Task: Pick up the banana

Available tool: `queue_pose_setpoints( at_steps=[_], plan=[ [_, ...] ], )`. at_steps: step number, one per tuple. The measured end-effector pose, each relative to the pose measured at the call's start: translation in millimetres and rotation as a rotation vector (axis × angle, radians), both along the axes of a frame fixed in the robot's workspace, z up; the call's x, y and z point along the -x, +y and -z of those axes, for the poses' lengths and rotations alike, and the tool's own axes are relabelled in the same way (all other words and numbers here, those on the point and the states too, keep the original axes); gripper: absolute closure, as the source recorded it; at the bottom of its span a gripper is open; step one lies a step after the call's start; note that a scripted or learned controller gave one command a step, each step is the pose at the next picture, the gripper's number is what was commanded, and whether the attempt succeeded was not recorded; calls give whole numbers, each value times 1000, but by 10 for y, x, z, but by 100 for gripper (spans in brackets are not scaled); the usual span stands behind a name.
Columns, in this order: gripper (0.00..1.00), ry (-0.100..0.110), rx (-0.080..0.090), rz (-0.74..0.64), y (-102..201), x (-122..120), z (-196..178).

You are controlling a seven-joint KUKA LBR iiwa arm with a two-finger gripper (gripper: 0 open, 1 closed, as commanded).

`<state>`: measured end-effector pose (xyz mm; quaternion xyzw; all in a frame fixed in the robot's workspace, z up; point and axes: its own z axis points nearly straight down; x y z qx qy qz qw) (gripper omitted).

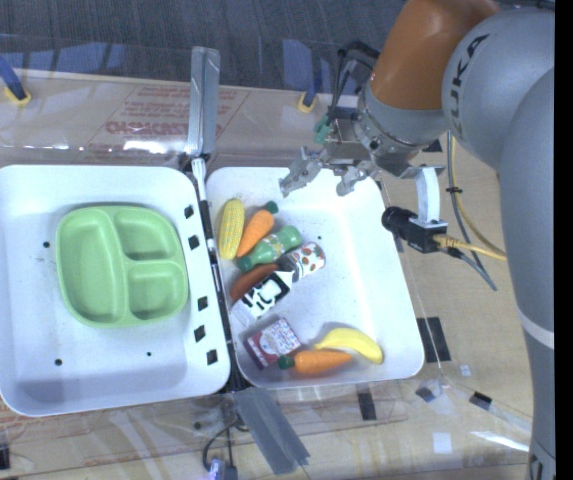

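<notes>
Nearest the camera, a curved yellow plastic banana (350,343) is seen at the right bin's (396,298) front edge, touching an orange toy carrot (318,362). It is judged light, stiff, slippery, best gripped mid-length. The two-finger gripper (324,177) hangs spread open and empty, well apart.

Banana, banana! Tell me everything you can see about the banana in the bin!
The banana is bright yellow, smooth and curved, and it looks like a plastic toy. It lies flat in the right bin, near that bin's front right corner. A carrot lies right against its lower side, and a small dark red packet sits just to its left. Nothing is holding it: the gripper is up at the far end of the bin, fingers spread.
</notes>
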<state>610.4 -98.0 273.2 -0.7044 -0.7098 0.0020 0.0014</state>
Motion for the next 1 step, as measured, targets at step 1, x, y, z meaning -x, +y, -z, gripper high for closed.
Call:
queue_pose_setpoints(
  at_steps=[1],
  plan=[
    [0, -4, 1, 225, -26, -80, -615]
  ],
)
